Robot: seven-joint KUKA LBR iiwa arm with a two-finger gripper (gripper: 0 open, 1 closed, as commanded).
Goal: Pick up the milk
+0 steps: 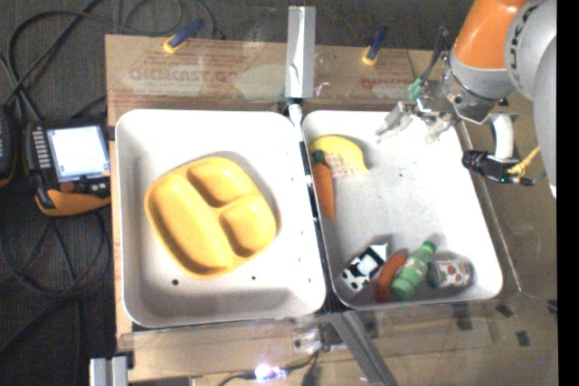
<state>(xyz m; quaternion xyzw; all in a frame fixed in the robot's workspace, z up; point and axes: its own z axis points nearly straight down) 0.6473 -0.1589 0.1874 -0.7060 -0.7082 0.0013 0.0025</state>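
While claw waits: fingers spread, holding nothing.
Claw (414, 120): right bin's far edge.
Milk carton (364, 268): near-left of claw (cow-patterned), well apart.

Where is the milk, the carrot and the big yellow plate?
milk (365, 268), camera view, on its black-and-white side.
carrot (324, 188), camera view, middle of its orange body.
yellow plate (212, 214), camera view, on the ridge between its compartments.

The milk (364, 268) lies in the right bin's (452, 194) near corner, left of a bottle (413, 270); the left bin (145, 285) holds a tray (213, 214).
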